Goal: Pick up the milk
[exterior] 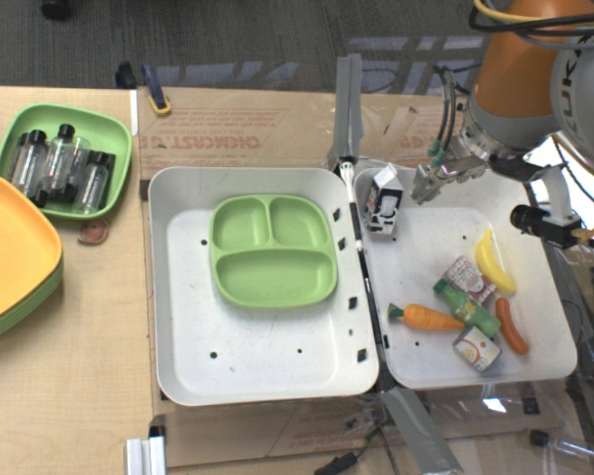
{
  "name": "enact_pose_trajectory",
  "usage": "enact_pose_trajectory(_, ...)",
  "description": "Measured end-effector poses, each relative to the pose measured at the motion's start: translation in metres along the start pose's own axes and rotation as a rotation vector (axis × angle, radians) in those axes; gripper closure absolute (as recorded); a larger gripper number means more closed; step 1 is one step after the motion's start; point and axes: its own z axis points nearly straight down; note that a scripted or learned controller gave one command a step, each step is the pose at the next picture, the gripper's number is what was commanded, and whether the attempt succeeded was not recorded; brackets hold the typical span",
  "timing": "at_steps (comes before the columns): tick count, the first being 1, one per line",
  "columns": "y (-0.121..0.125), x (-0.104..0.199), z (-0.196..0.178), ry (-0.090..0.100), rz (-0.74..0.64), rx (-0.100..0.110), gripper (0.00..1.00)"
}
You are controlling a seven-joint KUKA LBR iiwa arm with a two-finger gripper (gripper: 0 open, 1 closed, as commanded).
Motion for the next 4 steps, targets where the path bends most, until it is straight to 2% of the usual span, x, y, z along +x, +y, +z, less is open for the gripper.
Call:
enact_pose_trajectory(1, 0.033, -0.029, 0.002, -0.001, 0.228, 0.0, 1.0)
enact_pose_trajectory(2, 0.021, -0.064, 0.068, 0.0, 0.401, 0.003, 1.0)
enact_pose_trajectory(3, 0.027, -0.046, 0.142, 0.001, 0.622, 0.003, 1.0)
enact_pose_trajectory(4, 0.033, -0.017, 0.042, 0.0, 0.531, 0.001, 1.0)
